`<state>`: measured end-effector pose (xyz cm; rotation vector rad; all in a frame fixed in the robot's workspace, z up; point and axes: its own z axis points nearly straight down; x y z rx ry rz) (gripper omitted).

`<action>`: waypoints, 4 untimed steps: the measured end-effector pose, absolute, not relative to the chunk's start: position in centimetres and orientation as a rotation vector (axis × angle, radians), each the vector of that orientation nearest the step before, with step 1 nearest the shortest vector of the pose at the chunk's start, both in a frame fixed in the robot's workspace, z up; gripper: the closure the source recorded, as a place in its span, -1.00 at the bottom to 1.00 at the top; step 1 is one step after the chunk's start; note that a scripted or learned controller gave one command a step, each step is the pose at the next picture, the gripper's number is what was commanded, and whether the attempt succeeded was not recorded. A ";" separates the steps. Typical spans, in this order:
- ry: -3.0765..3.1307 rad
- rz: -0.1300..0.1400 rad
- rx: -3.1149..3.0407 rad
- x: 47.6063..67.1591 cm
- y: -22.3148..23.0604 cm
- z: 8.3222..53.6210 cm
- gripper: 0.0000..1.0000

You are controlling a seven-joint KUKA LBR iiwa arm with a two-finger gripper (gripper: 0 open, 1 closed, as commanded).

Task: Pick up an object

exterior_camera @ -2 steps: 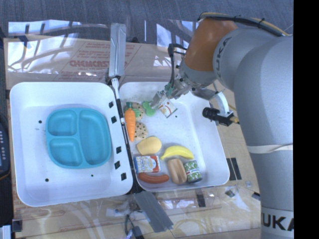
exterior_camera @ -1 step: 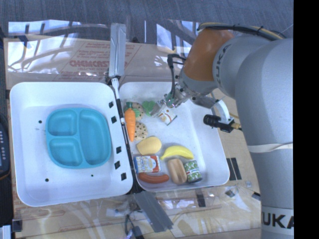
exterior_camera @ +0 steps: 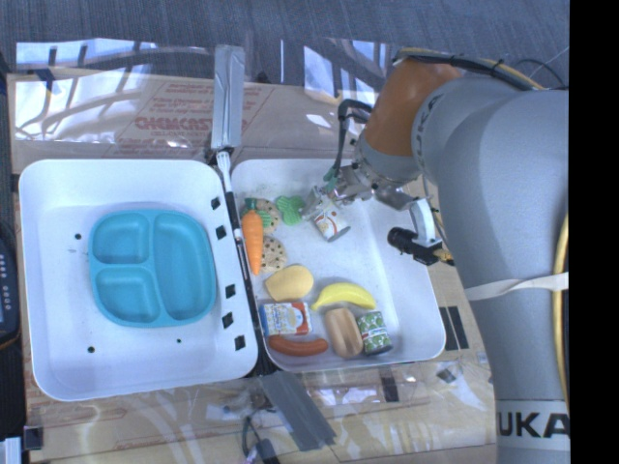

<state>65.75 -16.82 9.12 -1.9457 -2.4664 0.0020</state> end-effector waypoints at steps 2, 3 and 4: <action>-2.691 0.002 -1.624 65.7 -18.9 9.2 1.00; -2.722 0.002 -1.560 65.7 -13.2 9.1 1.00; -2.725 0.000 -1.565 65.8 -14.9 9.2 1.00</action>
